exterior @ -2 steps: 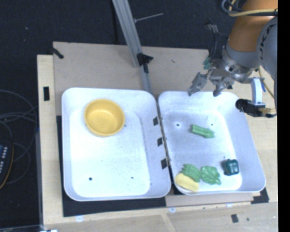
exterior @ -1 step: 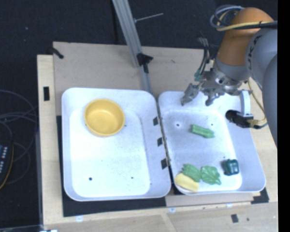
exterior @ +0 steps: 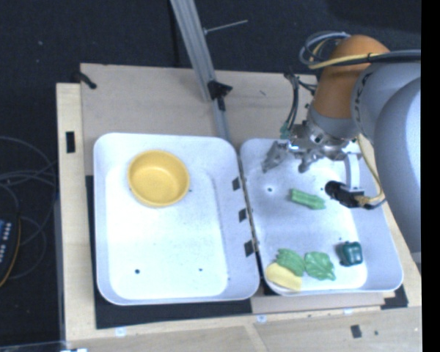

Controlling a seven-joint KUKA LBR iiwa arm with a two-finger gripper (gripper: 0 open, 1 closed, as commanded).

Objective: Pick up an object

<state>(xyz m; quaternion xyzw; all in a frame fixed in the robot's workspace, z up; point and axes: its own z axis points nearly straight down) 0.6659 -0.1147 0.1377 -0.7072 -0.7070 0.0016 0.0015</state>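
My gripper (exterior: 287, 160) hangs over the far part of the right bin (exterior: 374, 233), its two fingers spread open with nothing between them. A small green piece (exterior: 307, 199) lies on the bin floor just in front of the gripper, apart from it. Along the near edge of that bin lie a yellow object (exterior: 282, 276), two leafy green objects (exterior: 290, 260) (exterior: 320, 265) and a dark green block (exterior: 350, 253). A yellow bowl (exterior: 158, 177) sits in the far left of the left bin (exterior: 169, 270).
A grey metal pole (exterior: 196, 42) slants up from the far edge between the bins. The arm's grey body and orange band (exterior: 345, 79) loom over the right bin's far right corner. A black cable end (exterior: 337, 191) hangs beside the gripper.
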